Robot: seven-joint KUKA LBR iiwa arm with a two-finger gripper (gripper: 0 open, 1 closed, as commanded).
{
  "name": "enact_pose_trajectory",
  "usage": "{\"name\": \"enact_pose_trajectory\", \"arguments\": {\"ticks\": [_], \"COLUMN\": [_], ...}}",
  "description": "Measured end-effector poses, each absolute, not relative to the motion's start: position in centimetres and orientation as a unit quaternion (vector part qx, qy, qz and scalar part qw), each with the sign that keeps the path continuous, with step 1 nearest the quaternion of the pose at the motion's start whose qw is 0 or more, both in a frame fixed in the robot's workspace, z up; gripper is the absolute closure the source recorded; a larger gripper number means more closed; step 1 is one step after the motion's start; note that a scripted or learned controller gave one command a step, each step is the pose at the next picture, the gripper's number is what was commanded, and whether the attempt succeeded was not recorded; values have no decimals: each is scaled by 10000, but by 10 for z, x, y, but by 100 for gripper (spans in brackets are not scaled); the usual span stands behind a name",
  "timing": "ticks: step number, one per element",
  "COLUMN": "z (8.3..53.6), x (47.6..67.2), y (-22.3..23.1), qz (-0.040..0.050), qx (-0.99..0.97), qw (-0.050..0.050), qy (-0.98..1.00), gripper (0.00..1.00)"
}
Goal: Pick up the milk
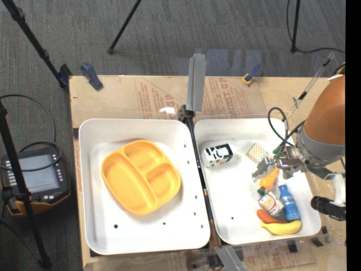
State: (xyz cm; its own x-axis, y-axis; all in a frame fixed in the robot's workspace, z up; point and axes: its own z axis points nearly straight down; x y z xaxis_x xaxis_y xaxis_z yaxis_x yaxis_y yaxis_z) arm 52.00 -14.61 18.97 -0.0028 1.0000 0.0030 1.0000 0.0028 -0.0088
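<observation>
Near end of the right bin point(237, 239): banana point(281, 227), blue bottle point(289, 202). Jaws point(265, 167) hover over the carrot point(269, 179), can't tell their state. Milk point(218, 154) sits far-left in the same bin, untouched. Still the approach step; next move calls for shifting left onto it.

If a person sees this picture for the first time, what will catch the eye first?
Probably the big yellow divided plate, alone in the left bin. Next, the orange band of the arm at the right edge, above the right bin, where the black-and-white milk carton lies apart from a cluster of small items.
</observation>
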Motion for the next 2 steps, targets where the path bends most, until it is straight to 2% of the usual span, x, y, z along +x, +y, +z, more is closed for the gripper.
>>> {"name": "enact_pose_trajectory", "arguments": {"ticks": [1, 2], "z": [124, 86], "x": [579, 642], "y": [-78, -84], "qz": [25, 50], "qx": [-7177, -6252], "qw": [39, 35], "qy": [-6964, -7805], "gripper": [0, 0]}}
